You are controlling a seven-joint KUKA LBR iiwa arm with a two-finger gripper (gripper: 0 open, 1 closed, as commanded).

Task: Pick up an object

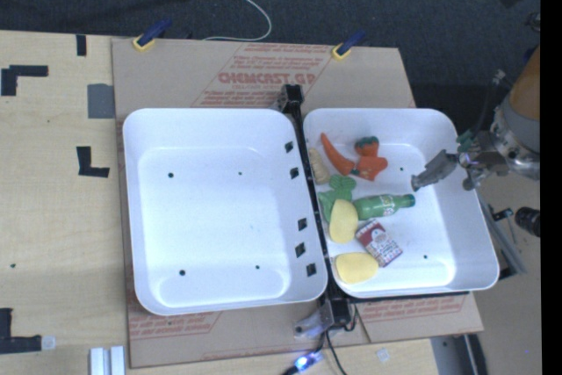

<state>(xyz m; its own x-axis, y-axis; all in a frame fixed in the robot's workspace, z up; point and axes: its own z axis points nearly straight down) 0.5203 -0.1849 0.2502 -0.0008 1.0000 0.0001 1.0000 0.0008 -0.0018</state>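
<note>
Two shallow white bins sit side by side on a cardboard sheet point(263, 79) laid over the bench. The left bin point(145, 154) shows only its bare floor, while the right bin point(439, 268) holds all the objects, crowded against the wall it shares with its neighbour. Nearest that wall's far end lies an orange carrot-like piece point(335, 154), with an orange and red toy point(370, 157) just beside it toward the bin's middle. Below them a green bottle point(383, 205) lies on its side, its neck pointing away from the shared wall. A green and yellow piece point(339, 210) sits against the wall beside the bottle. A red and white packet point(379, 242) lies tilted below the bottle, and a yellow lemon-like object point(355, 267) rests at the bin's near corner. The gripper point(443, 169) hangs over the right bin's far side from the shared wall, well apart from the objects; whether its fingers are spread or pressed together cannot be told.
</note>
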